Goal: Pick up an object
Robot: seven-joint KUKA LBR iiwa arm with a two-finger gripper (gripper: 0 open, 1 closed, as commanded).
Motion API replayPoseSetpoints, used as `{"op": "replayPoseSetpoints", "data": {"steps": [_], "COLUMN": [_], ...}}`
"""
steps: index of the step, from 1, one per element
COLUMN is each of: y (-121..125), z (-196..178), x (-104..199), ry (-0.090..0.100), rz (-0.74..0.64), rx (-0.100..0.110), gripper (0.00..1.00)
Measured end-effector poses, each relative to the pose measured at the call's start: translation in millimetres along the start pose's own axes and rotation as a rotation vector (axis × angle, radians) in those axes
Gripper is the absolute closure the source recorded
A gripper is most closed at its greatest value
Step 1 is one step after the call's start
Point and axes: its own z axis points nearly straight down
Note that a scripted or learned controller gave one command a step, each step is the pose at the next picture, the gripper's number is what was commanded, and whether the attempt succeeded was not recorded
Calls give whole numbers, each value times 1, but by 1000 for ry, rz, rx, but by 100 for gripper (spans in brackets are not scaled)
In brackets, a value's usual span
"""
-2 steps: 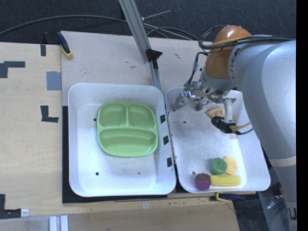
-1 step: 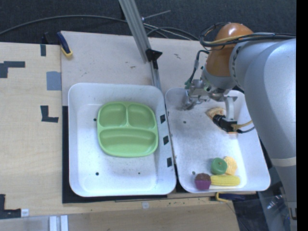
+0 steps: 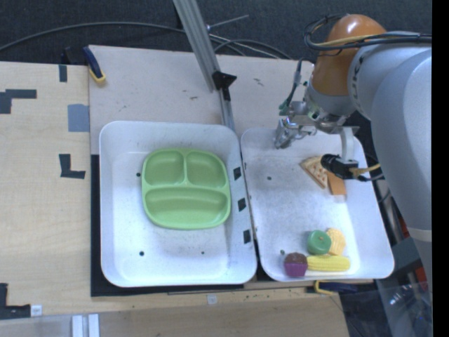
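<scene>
The gripper hangs over the back left corner of the right bin, close to the rim it shares with the left bin; whether its fingers are open I cannot tell. The middle floor lies bare. A cracker-like piece (perhaps toast) sits near the right wall, and toy foods cluster at the front. A green divided plate fills the left bin on the pale wooden bench.

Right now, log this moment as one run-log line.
gripper: over right bin's far-left corner, holding nothing seen | toys: near-right corner | green plate: left bin
</scene>
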Motion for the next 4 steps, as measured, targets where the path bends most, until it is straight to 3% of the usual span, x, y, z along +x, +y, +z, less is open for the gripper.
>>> {"op": "replayPoseSetpoints", "data": {"steps": [1, 2, 4], "y": [-9, -8, -15], "z": [-55, -69, -65], "x": [0, 0, 108], "ry": [0, 1, 2], "rz": [0, 0, -4], "rx": [-1, 3, 6], "gripper": [100, 100, 100]}}
